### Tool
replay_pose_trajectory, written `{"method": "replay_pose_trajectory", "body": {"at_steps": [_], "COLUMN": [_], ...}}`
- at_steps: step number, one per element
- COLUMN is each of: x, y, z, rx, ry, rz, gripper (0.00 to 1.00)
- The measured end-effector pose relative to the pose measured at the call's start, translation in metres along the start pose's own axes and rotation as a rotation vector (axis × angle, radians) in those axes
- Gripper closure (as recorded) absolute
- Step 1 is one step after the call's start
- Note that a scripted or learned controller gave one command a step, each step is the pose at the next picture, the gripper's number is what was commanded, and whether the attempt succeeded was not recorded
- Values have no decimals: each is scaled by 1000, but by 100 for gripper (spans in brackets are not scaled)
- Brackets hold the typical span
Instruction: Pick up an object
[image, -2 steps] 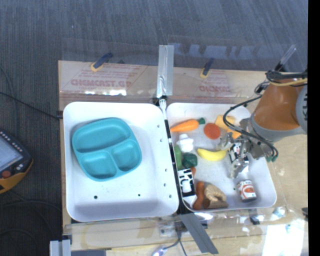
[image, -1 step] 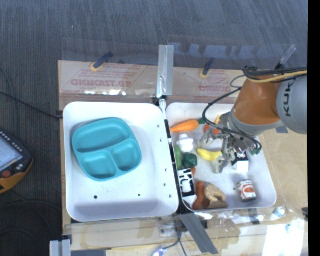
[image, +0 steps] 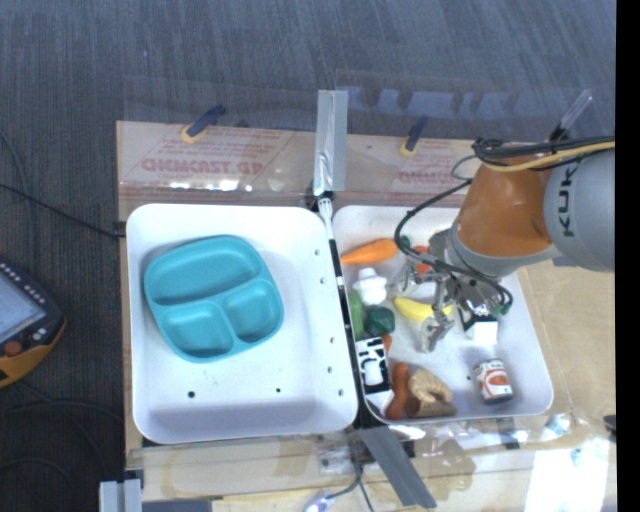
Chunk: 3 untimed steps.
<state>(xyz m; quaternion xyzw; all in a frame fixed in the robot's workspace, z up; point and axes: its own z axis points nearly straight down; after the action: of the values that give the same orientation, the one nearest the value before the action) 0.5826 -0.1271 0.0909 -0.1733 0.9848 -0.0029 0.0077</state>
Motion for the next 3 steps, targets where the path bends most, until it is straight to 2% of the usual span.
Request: {"method": "replay_pose_trajectory", "body": {"at_steps": [1,2,3], "x": [-15,-7,4], "y": [11,25,31], "z": [0,0,-1], "rx": [-1,1,0], "ry": [3,-2,-4], "rz": [174,192,312], "gripper": [0,0,0]}}
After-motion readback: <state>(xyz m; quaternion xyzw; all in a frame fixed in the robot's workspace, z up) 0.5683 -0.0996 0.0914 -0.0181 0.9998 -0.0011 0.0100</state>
